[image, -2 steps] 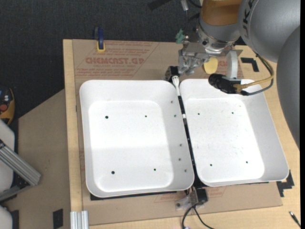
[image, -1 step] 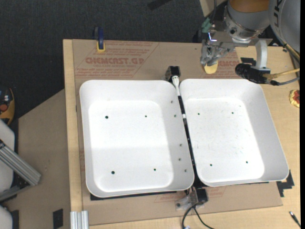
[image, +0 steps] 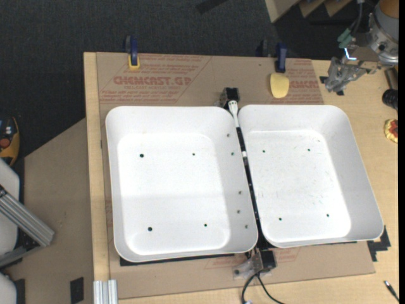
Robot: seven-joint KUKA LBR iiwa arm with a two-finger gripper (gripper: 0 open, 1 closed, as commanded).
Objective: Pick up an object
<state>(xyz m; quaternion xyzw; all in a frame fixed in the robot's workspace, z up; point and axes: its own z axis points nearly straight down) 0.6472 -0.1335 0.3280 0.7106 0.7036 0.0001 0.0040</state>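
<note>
A small pale yellow object [image: 279, 85] lies on the brown board just beyond the far rim of the right bin [image: 357, 170]. My gripper [image: 336, 80] hangs at the top right, outside both bins and above the board's far right corner, well to the right of the yellow object. Nothing shows in the gripper. The left bin [image: 114, 170] sits beside the right one, their rims meeting in the middle.
Two clamps pin the board's far edge: one at the left [image: 132, 52] and a blue one [image: 281, 59] just behind the yellow object. A black clip [image: 230, 96] sits where the bins meet at the back. Small items [image: 391, 128] lie at the right edge.
</note>
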